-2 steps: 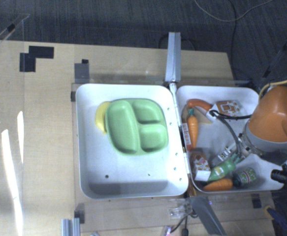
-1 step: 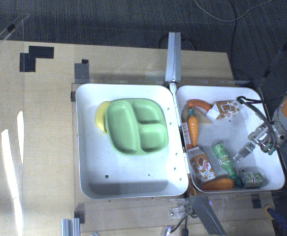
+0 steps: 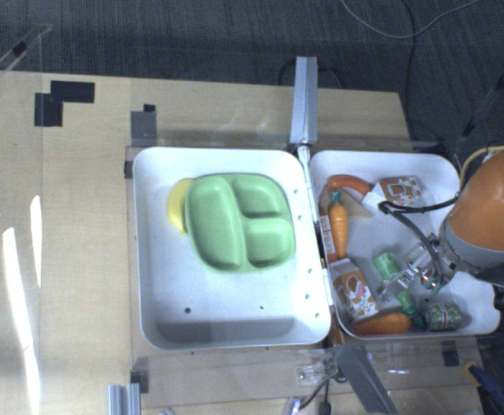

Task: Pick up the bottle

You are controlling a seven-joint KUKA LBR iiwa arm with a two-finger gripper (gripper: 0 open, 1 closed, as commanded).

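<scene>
Camera view: arm comes in from the right edge, orange band at mid right, gripper (image 3: 417,277) down inside the right bin (image 3: 446,169), lower right of frame. Can't tell the gripper's state; it's too small and cluttered there.

Bottle (image 3: 386,264): the green, clear-plastic-looking item lying tilted in the lower middle of the right bin, just left of the gripper, close or touching, can't say which. Nothing visibly gripped.

Step, as I read it: approach/descent onto the bottle, grasp not confirmed. The next move needs the grasp centred across the bottle's body, clear of its neighbours, then a straight lift.

Clutter around it:
- carrot (image 3: 339,230), smooth orange taper, upright along the left wall
- flat printed packet (image 3: 354,289), lower left of the bin
- orange rounded piece (image 3: 381,323) at the bottom edge
- small can (image 3: 444,316), cylindrical, on its side, lower right
- another packet (image 3: 401,188) at the top

Left bin (image 3: 148,232): glossy green divided tray (image 3: 239,221), rounded corners, over something yellow (image 3: 177,206). Not relevant.

The bottle looks slick and round, so it may roll or slip.
</scene>
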